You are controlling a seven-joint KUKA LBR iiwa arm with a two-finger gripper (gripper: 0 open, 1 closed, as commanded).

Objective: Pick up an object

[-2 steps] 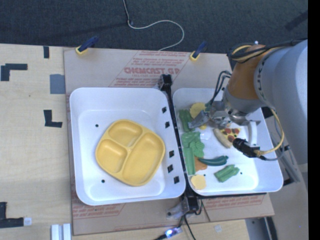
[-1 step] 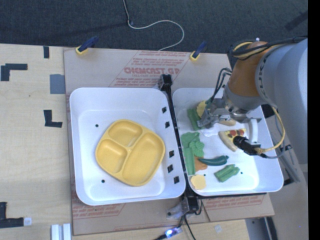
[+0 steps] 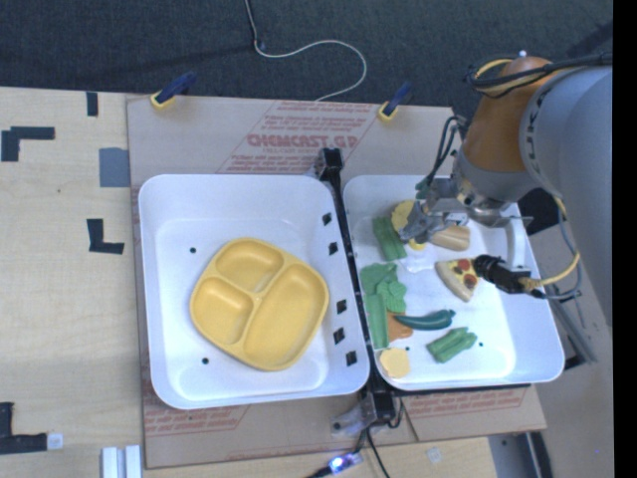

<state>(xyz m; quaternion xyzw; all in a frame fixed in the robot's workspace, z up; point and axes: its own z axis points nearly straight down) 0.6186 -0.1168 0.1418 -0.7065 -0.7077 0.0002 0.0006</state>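
Camera view, left bin (image 3: pixel 159 267): a shallow white tray that is holding one yellow divided plate (image 3: pixel 260 303) with three compartments, lying flat near the middle and turned at a slant. Right bin (image 3: pixel 542 352): a matching white tray that is carrying a scatter of toy food. A long green piece (image 3: pixel 387 237) is lying by the dividing wall at the back; a cluster of green leafy pieces (image 3: pixel 383 289) is sitting in front of it; a dark green curved vegetable (image 3: pixel 430 319) is resting over an orange piece (image 3: pixel 399 329); a small green bundle (image 3: pixel 452 345) is lying toward the front; a pale yellow round piece (image 3: pixel 395 363) is sitting at the front corner by the divider; a pizza slice (image 3: pixel 459 278) is lying mid-bin; a tan bun-like piece (image 3: pixel 450 238) and a yellow piece (image 3: pixel 403 214) are lying at the back. The gripper (image 3: pixel 426 224) is hanging low over the back of this bin, just beside the yellow and tan pieces; whether it is open, closed or gripping anything cannot be told. The grey arm (image 3: pixel 557 127) with its orange band is reaching in above. Both bins are sitting on a cardboard sheet (image 3: pixel 289 137) clamped at the rear by two blue-and-yellow clips (image 3: pixel 172 90), on a pale wooden bench (image 3: pixel 60 297) marked with dark tape shapes. A white cable (image 3: pixel 309 50) is looping over dark carpet (image 3: pixel 119 18) behind.
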